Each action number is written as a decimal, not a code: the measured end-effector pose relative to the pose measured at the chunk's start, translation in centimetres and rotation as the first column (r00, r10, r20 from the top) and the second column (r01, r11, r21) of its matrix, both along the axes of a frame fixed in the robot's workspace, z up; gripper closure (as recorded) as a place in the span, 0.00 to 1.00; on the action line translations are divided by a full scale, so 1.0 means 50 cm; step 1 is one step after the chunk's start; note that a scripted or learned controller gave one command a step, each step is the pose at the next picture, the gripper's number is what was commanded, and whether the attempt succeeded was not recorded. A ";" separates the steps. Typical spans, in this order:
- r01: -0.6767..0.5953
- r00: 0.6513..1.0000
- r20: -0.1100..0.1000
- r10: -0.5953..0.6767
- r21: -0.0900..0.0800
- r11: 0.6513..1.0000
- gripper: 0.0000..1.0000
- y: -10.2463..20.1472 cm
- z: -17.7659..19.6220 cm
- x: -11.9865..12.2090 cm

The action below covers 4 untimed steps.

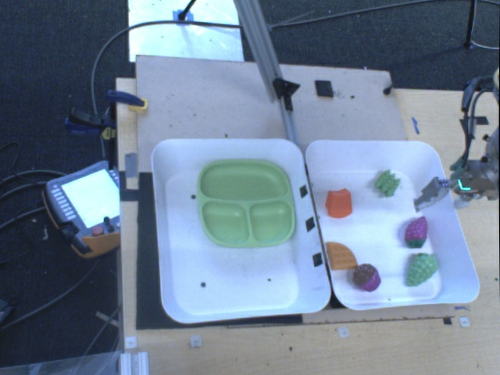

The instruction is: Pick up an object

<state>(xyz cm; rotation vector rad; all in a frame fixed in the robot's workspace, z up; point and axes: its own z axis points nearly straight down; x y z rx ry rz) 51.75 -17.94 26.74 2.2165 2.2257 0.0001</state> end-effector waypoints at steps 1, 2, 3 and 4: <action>0.000 1.000 0.001 0.000 0.000 1.000 0.00 0.000 0.001 0.001; 0.004 1.000 -0.003 -0.004 0.001 1.000 0.00 -0.016 -0.103 -0.013; 0.003 1.000 -0.002 -0.003 0.001 1.000 0.00 -0.009 -0.189 -0.005; 0.005 1.000 0.011 -0.005 -0.008 1.000 0.00 -0.014 -0.302 -0.006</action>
